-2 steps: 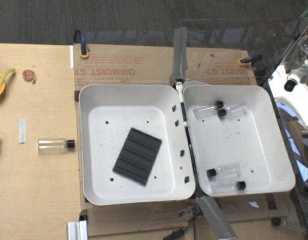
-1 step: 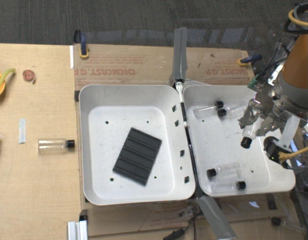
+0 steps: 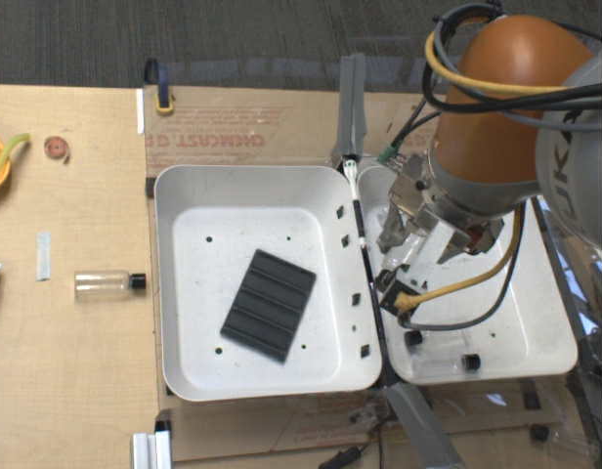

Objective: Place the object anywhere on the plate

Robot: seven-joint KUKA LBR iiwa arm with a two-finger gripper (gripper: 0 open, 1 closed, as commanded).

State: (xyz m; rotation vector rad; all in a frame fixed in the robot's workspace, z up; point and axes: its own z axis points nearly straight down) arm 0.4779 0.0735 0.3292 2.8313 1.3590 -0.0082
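Looking down on two white bins side by side: left bin [image 3: 184,213] and right bin [image 3: 545,340], touching along the shared wall; both parked on cardboard [image 3: 233,125] over a wooden bench [image 3: 66,360].

Got a dark ridged slab [image 3: 269,305] lying flat on the left bin's floor, a touch toward 6 o'clock from the middle; long side running roughly 1 to 7 o'clock; touching no wall, well apart from the gripper.

Over the right bin, arm [image 3: 516,96] with the orange band up at 12 o'clock; gripper [image 3: 397,252] low over that bin's 9 o'clock side, just beside the shared wall, angled toward 7 o'clock. Honestly can't tell whether spread or pressed together, too much cable and bracket clutter down there; can't tell if pinching anything either.

Also spotted two small black bits [image 3: 412,338] on the right bin's floor, at about 5 to 6 o'clock from the gripper, near the bin's 6 o'clock rim; too small to say what.

Out on the bench at 9 o'clock from the left bin: clear vial [image 3: 106,282] with a black cap, lying on its side; pale strip [image 3: 43,257] further toward 9; small red disc [image 3: 55,147] up around 10 o'clock.
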